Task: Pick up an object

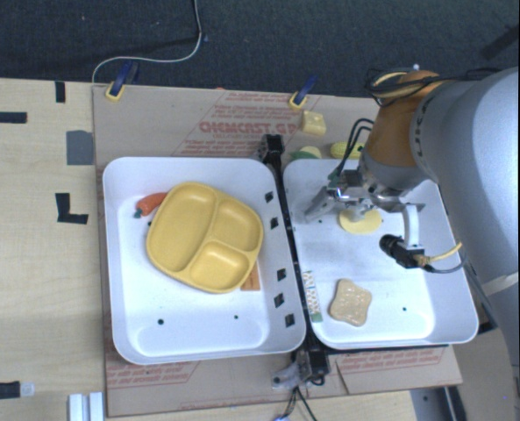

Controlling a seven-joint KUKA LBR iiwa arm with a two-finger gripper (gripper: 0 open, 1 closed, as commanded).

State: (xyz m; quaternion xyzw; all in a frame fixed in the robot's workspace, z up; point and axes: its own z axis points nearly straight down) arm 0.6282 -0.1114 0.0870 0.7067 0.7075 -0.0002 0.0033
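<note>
Left bin: holds a yellow divided plate with three compartments, sitting a bit tilted toward the far-left of the bin. An orange carrot-like piece pokes out from under its far-left edge, and another orange bit peeks out at its near-right edge.

Right bin: has a tan toast slice lying flat near its near edge, and a pale yellow round piece farther back, right under the gripper.

Toast slice: roughly square, so no real long axis; corners sit slightly rotated against the bin walls.

Gripper: over the far part of the right bin, just beside the yellow round piece. Honestly can't tell how far open it is or whether it's got anything.

Behind the bins: a couple of small yellow bits on the cardboard.
</note>
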